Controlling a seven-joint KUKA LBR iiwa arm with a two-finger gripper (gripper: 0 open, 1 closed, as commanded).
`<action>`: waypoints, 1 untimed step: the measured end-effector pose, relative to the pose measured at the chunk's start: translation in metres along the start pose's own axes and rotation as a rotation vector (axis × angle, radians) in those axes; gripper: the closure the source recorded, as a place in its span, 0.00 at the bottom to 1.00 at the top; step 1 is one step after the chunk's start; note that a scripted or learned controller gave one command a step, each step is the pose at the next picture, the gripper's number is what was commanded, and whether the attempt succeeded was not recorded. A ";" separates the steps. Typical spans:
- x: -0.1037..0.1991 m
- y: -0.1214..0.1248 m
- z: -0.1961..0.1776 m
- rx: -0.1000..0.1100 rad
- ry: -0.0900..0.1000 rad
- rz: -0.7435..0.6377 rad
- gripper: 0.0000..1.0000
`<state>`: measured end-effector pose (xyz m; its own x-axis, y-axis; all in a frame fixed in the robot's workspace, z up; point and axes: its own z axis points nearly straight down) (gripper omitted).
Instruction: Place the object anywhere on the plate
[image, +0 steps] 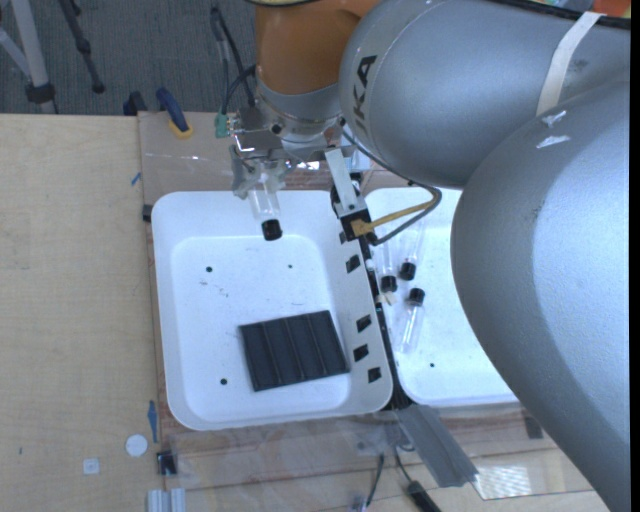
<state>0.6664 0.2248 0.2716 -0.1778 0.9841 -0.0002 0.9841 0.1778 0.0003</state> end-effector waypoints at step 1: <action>-0.008 -0.001 0.023 0.002 0.001 -0.446 1.00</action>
<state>0.6664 0.2169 0.2486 -0.5849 0.8111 0.0013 0.8111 0.5849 -0.0013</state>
